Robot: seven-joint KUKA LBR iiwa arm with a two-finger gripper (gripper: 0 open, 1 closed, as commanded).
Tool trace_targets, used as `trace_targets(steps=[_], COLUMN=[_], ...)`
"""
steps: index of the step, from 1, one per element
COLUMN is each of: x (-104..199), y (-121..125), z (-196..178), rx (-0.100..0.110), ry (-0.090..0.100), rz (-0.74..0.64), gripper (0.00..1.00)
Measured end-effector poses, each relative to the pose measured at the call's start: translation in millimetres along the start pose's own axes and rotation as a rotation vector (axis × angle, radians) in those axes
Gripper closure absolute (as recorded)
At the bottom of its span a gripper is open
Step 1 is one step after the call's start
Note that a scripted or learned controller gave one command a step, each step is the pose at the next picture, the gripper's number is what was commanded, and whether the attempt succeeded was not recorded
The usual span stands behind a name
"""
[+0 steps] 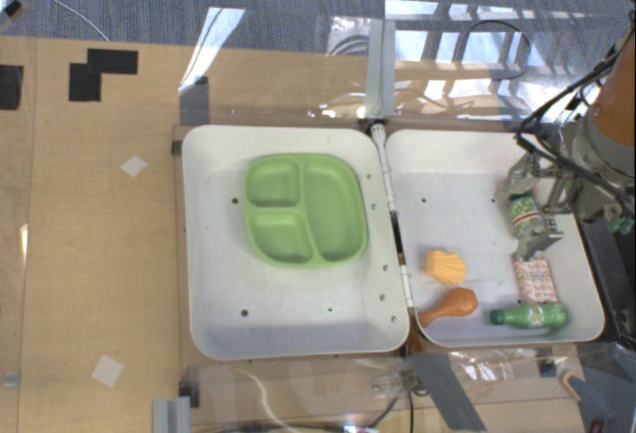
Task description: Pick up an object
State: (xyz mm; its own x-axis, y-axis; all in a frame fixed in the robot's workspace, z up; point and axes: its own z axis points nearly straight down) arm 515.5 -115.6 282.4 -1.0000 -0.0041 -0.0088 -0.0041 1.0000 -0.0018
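Light was bright and even overhead. Glare streaked the clear panels at twelve to one o'clock, washing out detail there. My arm cast a soft shadow at three o'clock. The left bin showed faint shading along its six o'clock wall. Focus was slightly soft overall; small labels were unreadable.

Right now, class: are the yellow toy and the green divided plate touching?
Apart. The camera view shows the yellow toy in the right bin, the green divided plate in the left.

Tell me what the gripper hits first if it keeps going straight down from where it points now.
Likely the red-and-white packet, lying just below the gripper in the right bin; depth is unclear.
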Motion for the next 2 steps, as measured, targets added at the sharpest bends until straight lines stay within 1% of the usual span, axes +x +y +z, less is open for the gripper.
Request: trace_targets(steps=[1, 2], x=[-2.3, 10.4], y=[30.8, 18.5], z=[123.3, 187.8], rx=[-0.002, -0.001], ry=[0.008, 0.004], rz=[0.319, 0.583], gripper=[0.0, 0.0])
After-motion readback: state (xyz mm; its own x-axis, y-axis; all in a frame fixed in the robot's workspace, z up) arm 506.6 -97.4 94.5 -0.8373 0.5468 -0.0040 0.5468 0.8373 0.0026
